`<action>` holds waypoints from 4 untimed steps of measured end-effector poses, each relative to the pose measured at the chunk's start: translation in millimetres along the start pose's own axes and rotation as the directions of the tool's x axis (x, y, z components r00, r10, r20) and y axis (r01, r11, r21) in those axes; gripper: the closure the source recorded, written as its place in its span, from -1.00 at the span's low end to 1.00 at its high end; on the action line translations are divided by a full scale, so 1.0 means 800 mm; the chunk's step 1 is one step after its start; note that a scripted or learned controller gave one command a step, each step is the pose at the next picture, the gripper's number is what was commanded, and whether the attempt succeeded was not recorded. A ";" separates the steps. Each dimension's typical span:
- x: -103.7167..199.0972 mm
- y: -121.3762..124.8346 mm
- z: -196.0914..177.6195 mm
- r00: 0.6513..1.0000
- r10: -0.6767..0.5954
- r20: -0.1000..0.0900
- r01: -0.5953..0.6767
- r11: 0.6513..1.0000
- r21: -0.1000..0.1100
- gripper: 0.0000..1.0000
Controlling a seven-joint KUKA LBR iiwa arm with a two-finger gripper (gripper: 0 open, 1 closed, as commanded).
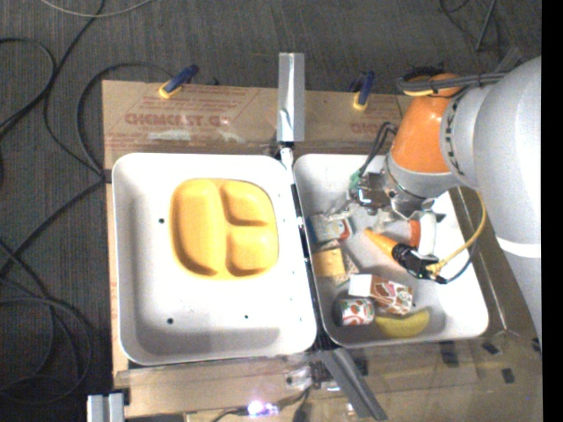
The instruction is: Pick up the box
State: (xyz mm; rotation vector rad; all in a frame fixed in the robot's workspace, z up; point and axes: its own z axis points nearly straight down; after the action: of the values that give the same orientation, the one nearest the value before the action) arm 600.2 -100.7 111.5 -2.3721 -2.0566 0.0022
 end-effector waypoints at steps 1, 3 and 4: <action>0.004 0.039 0.028 1.000 0.023 0.000 -0.023 1.000 -0.013 -1.00; 0.004 0.066 0.027 0.965 -0.262 0.003 0.262 0.965 -0.005 -1.00; 0.005 0.045 0.028 0.987 -0.163 0.002 0.163 0.986 -0.013 -1.00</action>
State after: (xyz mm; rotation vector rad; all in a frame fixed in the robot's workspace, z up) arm 636.5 -101.5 88.8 -2.2026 -2.2516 -0.0099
